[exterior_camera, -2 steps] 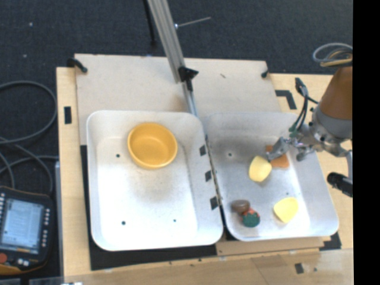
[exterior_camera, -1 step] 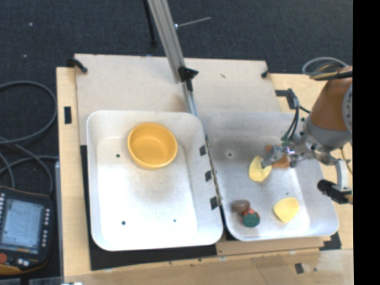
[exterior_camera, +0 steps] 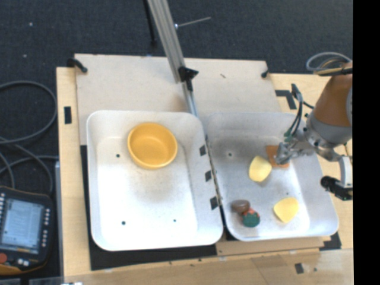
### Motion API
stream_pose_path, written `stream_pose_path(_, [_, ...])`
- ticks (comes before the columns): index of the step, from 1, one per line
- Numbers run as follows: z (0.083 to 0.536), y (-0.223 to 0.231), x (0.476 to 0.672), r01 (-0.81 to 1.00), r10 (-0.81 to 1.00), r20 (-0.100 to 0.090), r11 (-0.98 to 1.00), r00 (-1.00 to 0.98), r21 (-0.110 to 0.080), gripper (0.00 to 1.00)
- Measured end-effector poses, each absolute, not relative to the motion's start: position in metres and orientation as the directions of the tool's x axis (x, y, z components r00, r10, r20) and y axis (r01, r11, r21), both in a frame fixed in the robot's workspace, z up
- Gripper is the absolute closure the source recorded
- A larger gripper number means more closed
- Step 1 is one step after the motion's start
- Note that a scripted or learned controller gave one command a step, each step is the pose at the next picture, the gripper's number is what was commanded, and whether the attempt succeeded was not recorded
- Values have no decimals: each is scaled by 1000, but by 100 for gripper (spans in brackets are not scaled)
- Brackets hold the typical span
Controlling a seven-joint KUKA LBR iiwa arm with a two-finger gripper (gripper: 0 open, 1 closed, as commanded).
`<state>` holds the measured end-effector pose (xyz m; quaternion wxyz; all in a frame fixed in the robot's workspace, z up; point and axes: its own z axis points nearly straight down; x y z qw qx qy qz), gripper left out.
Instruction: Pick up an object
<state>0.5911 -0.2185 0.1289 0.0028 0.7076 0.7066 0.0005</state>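
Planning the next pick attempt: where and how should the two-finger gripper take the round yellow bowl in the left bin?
Probably by the rim. The round yellow bowl sits upright with its mouth open to the top in the left white bin, nothing touching it. Coming straight down, one finger inside and one outside the thin wall, looks safest. The body seems too wide to span, though that is hard to judge here.

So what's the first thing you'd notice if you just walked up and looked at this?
Probably the bright yellow bowl, sitting by itself in the left bin. Next, the grey robot arm with its orange band, reaching in from the right with its gripper low in the right bin. It is next to a small orange thing and a pale yellow piece.
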Motion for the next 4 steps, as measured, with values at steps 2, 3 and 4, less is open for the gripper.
stream_pose_path(2, [230, -225, 576, 1000, 1000, -3, -3, 3, 7, 100])
stream_pose_path(3, [285, -227, 578, 1000, 1000, -4, 3, -3, 8, 100])
stream_pose_path(4, [270, -173, 590, 1000, 1000, 0, 6, -6, 2, 100])
